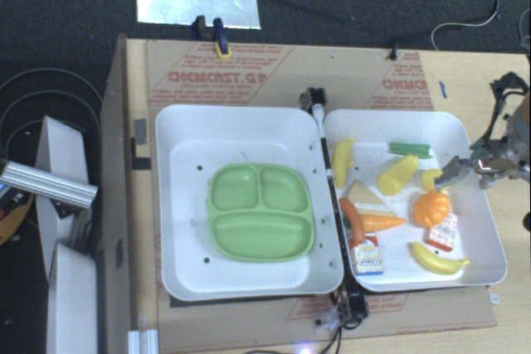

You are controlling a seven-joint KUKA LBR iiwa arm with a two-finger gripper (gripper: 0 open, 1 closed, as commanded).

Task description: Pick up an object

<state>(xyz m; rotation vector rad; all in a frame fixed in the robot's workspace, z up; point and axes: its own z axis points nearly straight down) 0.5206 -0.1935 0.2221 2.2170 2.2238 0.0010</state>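
Observation:
The right bin (477,143) holds several toy foods: a yellow corn cob (342,162), a green stick (411,149), a yellow squash (398,174), a cheese wedge (367,197), a carrot (383,221), an orange pumpkin (431,210), a banana (438,259), a red-and-white packet (444,233) and a small carton (367,255). My gripper (454,172) reaches in from the right, low over the bin's right side. It sits just above the pumpkin and beside a small yellow piece (431,178). Nothing is visibly held.
The left bin (178,145) holds a green divided plate (261,211). A black clamp (315,101) sits at the top of the ridge between the bins. Cardboard lines the bench (249,75) around both bins. Cables run at the far right.

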